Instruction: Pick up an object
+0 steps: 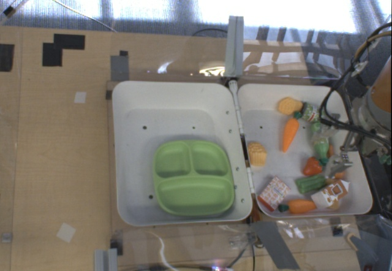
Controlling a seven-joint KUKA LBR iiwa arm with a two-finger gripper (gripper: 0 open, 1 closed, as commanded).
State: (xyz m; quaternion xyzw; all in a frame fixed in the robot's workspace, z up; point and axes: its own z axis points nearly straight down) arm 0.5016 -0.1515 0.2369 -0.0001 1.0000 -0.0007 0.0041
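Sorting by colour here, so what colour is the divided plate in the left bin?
Light green; the divided plate shows best in the camera view.

Green plate (193, 178) — orange carrot (290, 133)

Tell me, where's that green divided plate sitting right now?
The green divided plate lies in the left white bin, toward its near right corner, close to the divider; the toy corn piece sits just across in the right bin.

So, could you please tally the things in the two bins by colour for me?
Green: 3, the plate, a vegetable and a leafy piece
Orange: 2 carrots
Yellow: 2
Red: 1 pepper
Printed cartons: 2
Total: 10
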